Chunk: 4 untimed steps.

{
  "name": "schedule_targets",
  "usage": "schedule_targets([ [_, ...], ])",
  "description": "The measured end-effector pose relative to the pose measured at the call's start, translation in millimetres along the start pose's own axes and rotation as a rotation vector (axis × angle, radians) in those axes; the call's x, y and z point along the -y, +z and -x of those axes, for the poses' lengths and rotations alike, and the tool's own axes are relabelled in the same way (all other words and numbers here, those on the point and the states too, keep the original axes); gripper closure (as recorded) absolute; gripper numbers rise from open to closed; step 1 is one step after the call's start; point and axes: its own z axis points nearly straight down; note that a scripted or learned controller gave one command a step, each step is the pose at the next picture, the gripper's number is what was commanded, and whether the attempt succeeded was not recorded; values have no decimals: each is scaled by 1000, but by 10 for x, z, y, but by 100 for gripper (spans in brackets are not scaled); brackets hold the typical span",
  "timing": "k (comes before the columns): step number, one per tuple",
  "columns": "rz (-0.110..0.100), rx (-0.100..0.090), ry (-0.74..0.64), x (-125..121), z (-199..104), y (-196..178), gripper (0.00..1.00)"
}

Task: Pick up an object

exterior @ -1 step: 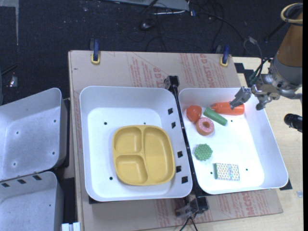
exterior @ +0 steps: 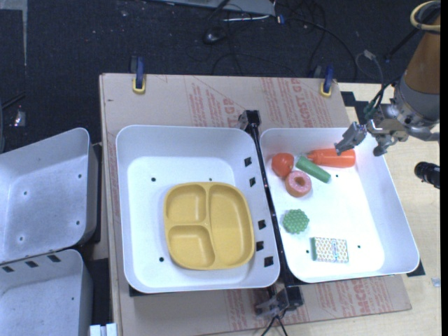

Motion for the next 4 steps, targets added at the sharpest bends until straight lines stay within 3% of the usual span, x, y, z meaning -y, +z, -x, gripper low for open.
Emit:
schedule_targets([
  [2,-5,-2,2,-6,62,1196,0],
  [3,-3,-1,2,0,54,1618,0],
  [4,2,1,2,-15,56,1487,100],
])
